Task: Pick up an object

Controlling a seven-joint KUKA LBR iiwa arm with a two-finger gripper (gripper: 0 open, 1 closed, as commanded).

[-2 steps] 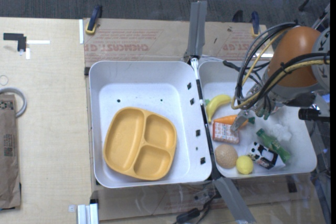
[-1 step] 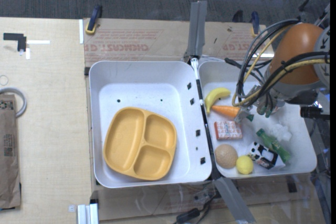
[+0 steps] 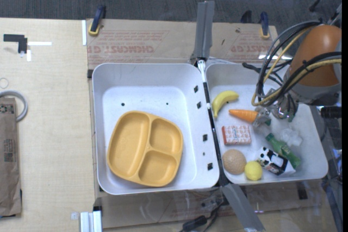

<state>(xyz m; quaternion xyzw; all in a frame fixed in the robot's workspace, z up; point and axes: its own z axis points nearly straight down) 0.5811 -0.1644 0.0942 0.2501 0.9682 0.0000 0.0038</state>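
The grey arm [image 3: 318,62] reaches in from the right, pincer [image 3: 265,117] lowered.

Orange carrot [image 3: 243,114] lying flat in right bin [image 3: 321,141]

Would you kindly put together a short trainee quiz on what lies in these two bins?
1. True or false: the yellow tray lies in the left bin.
2. Which sits nearest the claw? A) lemon B) carrot C) brown ball
3. Fill in: the banana lies in the ___ bin.

Key: 1 true; 2 B; 3 right.
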